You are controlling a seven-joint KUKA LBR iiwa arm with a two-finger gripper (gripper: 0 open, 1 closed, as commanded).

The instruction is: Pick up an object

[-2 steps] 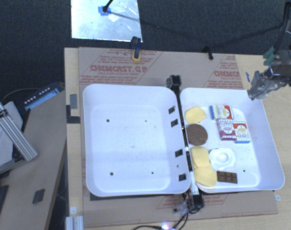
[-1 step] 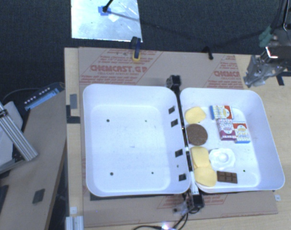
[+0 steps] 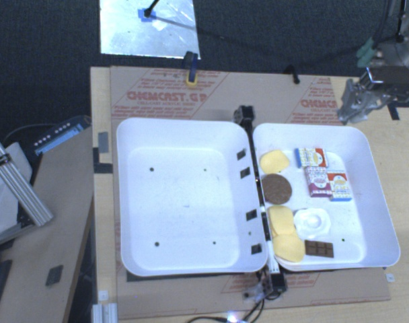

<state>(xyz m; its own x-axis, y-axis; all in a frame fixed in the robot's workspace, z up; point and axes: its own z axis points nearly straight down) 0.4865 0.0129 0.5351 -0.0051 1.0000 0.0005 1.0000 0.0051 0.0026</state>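
**My gripper waits above the right bin's far corner**

Two shallow white bins sit side by side on a bench, seen from above at a slant. The left bin (image 3: 181, 194) is on the left of the view, the right bin (image 3: 376, 200) beside it, their inner rims touching along a dark seam with small black clips.

My gripper (image 3: 356, 106) is at the upper right, over the bench just beyond the right bin's far rim. It is grey metal, seen against clutter, and I cannot tell how it is set. I see nothing in it.

All the objects lie in the right bin. Near its far left is a pale yellow slice (image 3: 274, 161). Just below it sits a brown disc (image 3: 277, 188). Below that are two more yellow pieces: one (image 3: 281, 219) close to the seam and another (image 3: 289, 247) nearer the front rim, the two touching. A white egg-like piece (image 3: 311, 222) lies just right of them. A small chocolate bar (image 3: 319, 249) lies flat by the front rim. Toward the far side, a small blue, red and white box (image 3: 311, 157) lies flat, and just in front of it a red and white packet (image 3: 328, 182).

Beyond the bins, a shiny plate (image 3: 149, 19) lies on dark carpet.
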